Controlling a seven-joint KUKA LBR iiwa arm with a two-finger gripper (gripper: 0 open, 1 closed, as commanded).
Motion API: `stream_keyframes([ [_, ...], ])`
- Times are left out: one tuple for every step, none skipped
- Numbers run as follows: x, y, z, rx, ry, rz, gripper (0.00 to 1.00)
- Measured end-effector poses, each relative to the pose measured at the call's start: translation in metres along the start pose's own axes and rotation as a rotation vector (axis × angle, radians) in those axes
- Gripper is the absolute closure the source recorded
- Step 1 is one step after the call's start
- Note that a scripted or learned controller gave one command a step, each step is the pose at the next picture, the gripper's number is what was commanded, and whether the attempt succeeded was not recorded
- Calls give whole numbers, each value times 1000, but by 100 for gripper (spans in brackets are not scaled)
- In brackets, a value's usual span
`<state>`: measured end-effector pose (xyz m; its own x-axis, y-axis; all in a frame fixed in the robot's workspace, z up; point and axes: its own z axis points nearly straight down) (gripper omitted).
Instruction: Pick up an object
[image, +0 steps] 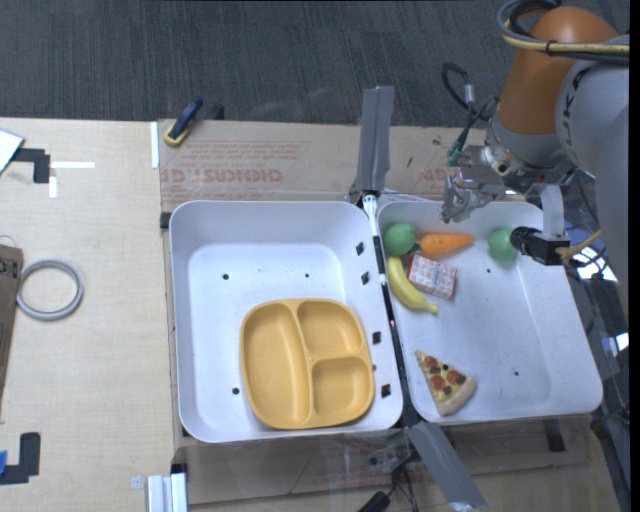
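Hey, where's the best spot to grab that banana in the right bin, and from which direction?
Probably the middle of the banana, coming straight down. It lies flat on the right bin floor, curving along the bin's left wall, with the pink box touching its right side. Setting the pincer across the narrow width below that box, toward the lower tip, looks freest.

Bright and even from overhead, with soft, short shadows under the bin (200, 300) walls. Mild glare on the white plastic, washing out its right side. Slightly soft and grainy throughout, more so toward the edges.
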<state>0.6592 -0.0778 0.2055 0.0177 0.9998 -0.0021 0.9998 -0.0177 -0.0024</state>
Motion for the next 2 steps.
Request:
stream_keyframes([
  [-1, 0, -46, -2, -1, -220, 100],
  [-50, 1, -38, -1, 0, -275, 100],
])
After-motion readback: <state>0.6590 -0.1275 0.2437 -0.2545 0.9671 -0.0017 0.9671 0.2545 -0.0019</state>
